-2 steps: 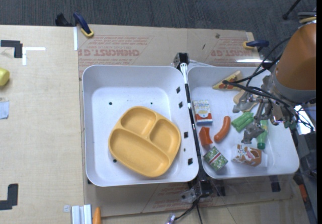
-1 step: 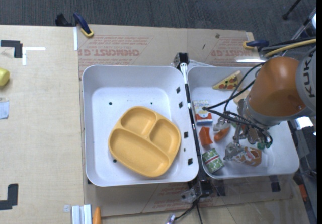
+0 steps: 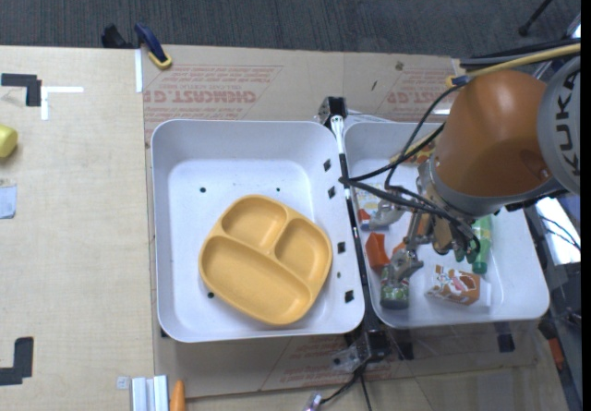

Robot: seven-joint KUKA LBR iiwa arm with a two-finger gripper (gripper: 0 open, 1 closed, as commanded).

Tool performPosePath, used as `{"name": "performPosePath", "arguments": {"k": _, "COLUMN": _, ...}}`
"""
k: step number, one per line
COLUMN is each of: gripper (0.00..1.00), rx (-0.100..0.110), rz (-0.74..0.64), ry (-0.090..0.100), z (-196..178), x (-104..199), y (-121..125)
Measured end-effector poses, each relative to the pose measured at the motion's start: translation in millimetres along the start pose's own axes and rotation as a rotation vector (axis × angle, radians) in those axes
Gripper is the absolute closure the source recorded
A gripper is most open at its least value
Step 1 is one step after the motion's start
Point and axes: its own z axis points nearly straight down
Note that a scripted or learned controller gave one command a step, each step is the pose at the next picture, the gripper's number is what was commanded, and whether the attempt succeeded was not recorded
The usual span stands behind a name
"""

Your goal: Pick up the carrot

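The carrot [image 3: 377, 248] looks like the orange-red piece lying near the left wall of the right bin [image 3: 517, 303]. My gripper [image 3: 404, 268] is low in that bin, just right of the carrot and partly over it. The arm's orange band [image 3: 489, 137] and cables hide much of the bin's middle. I see nothing clearly held.
A white and orange packet [image 3: 454, 285] and a green item [image 3: 480, 247] lie to the right of the gripper. A small grey-green object [image 3: 395, 292] sits at the bin's front. The left bin [image 3: 175, 215] holds a yellow divided plate [image 3: 266, 258]. The divider between the bins [image 3: 349, 234] runs close to the carrot.
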Motion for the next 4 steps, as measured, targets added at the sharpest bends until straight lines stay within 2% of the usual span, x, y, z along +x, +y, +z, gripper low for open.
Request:
{"name": "performPosePath", "arguments": {"k": 1, "gripper": 0.0, "rx": 0.002, "rz": 0.138, "ry": -0.001, "z": -14.7, "x": -23.6, "y": -58.9}}
{"name": "performPosePath", "arguments": {"k": 2, "gripper": 0.0, "rx": 0.0, "rz": 0.084, "ry": 0.002, "z": -40.5, "x": 1.6, "y": 0.0}}
{"name": "performPosePath", "arguments": {"k": 3, "gripper": 0.0, "rx": 0.0, "rz": 0.05, "ry": 0.004, "z": -21.3, "x": 12.4, "y": 107.2}}
{"name": "performPosePath", "arguments": {"k": 4, "gripper": 0.0, "rx": 0.001, "rz": 0.076, "ry": 0.0, "z": 0.5, "x": -26.1, "y": 31.4}}
